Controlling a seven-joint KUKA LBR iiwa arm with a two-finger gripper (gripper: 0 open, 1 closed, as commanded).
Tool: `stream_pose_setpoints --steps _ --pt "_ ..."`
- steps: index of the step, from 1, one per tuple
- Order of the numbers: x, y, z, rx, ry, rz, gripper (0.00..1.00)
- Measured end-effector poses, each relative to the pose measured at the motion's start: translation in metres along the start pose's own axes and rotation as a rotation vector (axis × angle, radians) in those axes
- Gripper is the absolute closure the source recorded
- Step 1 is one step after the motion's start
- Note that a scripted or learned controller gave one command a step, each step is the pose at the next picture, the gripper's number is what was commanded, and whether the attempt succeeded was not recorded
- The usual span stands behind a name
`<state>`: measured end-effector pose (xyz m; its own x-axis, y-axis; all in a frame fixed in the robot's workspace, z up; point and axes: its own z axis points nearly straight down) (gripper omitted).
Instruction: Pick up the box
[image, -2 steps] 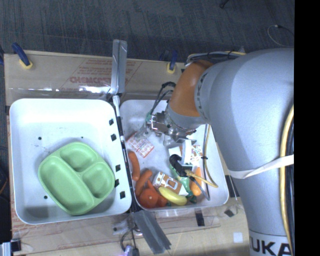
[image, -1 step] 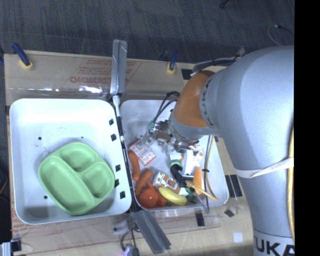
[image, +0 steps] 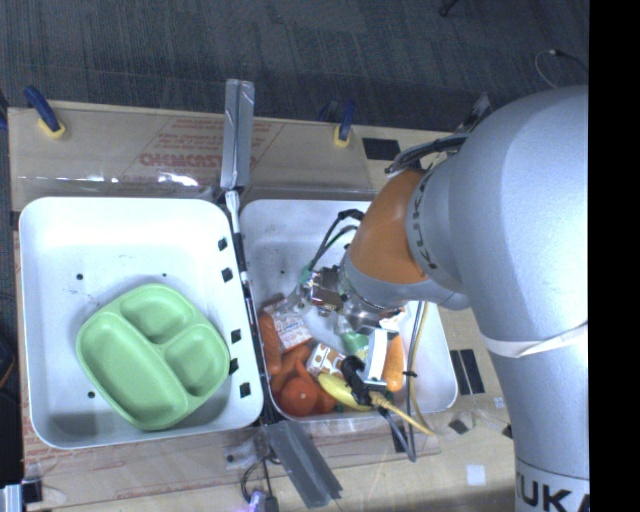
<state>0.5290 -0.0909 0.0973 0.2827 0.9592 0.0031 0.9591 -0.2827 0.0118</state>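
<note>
The right bin (image: 275, 235) holds a pile of toy food at its near end. A small box (image: 291, 324) with a white printed label lies tilted at the pile's left side, next to an orange piece (image: 270, 345). My gripper (image: 352, 322) hangs low over the pile, just right of the box, under the orange band (image: 390, 240) of the arm. The wrist and its cables hide much of the pile's middle. Nothing can be seen held in the gripper.
A red tomato (image: 300, 397), a yellow banana (image: 345, 392) and an orange carrot-like piece (image: 395, 362) crowd the right bin's near edge. The left bin (image: 60, 230) holds a green divided plate (image: 155, 352). A metal divider (image: 236, 140) stands between the bins.
</note>
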Motion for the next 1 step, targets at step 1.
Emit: stream_pose_setpoints --steps 1 --pt "-0.0150 -0.0396 -0.0005 -0.002 0.002 0.018 0.00"
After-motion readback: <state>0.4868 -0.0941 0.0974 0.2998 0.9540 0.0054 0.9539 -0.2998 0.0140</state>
